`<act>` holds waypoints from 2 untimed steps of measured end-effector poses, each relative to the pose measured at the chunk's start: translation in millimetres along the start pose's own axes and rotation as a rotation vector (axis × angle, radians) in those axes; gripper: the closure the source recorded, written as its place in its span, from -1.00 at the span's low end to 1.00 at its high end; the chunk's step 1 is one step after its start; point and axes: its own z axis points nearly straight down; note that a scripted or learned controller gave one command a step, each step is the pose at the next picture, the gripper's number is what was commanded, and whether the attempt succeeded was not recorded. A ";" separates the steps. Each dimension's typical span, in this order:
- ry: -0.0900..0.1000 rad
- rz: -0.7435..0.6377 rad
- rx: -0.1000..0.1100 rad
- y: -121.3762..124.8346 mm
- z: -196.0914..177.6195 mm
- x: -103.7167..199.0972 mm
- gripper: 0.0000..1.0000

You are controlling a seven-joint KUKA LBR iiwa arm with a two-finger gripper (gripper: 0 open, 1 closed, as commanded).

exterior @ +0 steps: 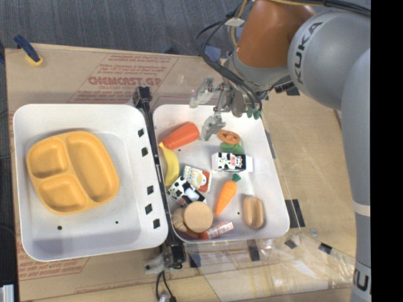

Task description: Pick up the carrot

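The carrot (226, 194) is orange with a green top and lies slanted in the lower middle of the right bin (272, 168), between a milk carton and a bread roll. My gripper (214, 123) hangs over the bin's upper part, well above and behind the carrot. Its fingers (208, 129) stand apart with nothing between them. The grey arm with its orange band comes in from the upper right.
The right bin also holds an orange-red cylinder (181, 135), a banana (169, 163), a small round orange piece (228, 138), two cow-print cartons (231, 162), a round tan block (198, 217) and a bread roll (253, 211). A yellow divided plate (70, 170) sits in the left bin.
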 end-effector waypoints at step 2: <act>-0.016 -0.612 0.004 -66.8 121.0 112.1 -1.00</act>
